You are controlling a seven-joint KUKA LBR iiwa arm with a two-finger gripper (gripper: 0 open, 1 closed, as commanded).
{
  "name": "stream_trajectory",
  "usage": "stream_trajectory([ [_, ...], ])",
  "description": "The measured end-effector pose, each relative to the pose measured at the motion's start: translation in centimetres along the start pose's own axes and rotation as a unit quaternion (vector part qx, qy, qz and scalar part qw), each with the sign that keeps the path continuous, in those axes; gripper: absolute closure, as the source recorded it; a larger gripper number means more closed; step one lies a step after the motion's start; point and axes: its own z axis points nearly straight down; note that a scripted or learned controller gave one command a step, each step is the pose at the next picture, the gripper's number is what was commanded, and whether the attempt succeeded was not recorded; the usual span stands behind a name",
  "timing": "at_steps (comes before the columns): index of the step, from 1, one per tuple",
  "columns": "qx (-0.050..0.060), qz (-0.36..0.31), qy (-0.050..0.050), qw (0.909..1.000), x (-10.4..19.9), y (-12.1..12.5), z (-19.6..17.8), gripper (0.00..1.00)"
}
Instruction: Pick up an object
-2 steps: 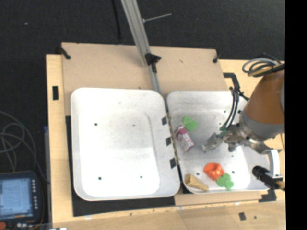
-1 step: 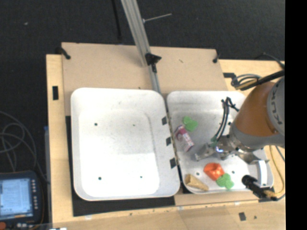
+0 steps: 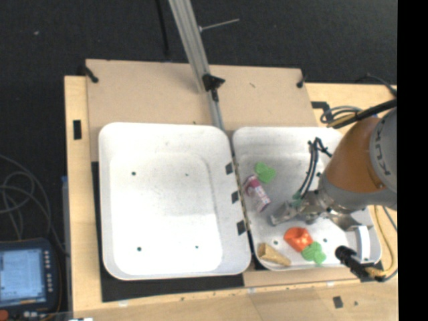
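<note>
My gripper hangs low over the middle of the right bin, below the orange band of the arm. An orange-red object lies just below and to the right of it. A pink and purple object lies just to its left, near the bin's left wall. A green object sits further up, and a second green piece rests beside the orange-red one. At the bin's front edge lies a tan wedge. I see nothing held in the gripper.
The left bin stands beside the right one, their walls touching. A metal pole rises from behind the bins. Cables run at the back right, and a screen sits at the lower left off the bench.
</note>
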Motion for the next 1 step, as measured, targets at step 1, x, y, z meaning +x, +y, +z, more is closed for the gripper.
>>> stream_trajectory([
  [1,-0.003,0.003,0.000,1.0000,-0.06,0.17,-1.15,1.00],
])
